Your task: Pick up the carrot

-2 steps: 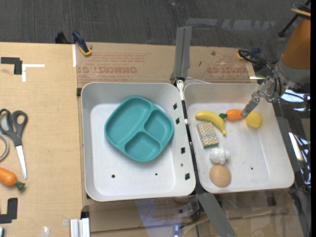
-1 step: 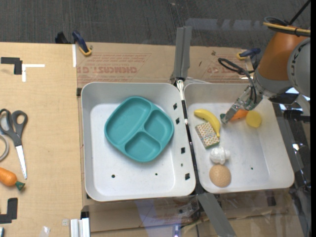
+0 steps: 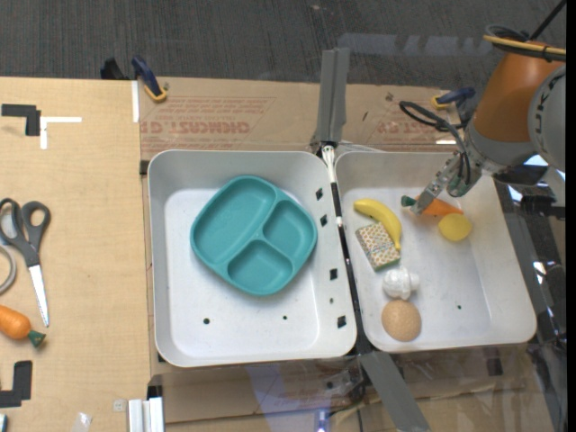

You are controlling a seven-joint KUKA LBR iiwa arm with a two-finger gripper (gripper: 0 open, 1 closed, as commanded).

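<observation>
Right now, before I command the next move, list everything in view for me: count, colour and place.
Shallow plastic bins: two, white, side by side on the bench.
Three-compartment plastic plate: one, teal, in the left-hand bin.
Curved toy banana: one, yellow, right-hand bin.
Rectangular speckled sponge block: one, tan-green, just below the banana.
Small lumpy garlic-like piece: one, white, below the block.
Smooth egg-shaped piece: one, tan, near the bin's front.
Round lemon-like piece: one, yellow, right of the banana.
Toy carrot with green top: one, orange, right-hand bin, at the hand's tip.
Second orange carrot: one, on the bench at far left.
Grey-handled scissors: one pair, above it.
Hand: one, grey, over the carrot; grasp unclear.
</observation>
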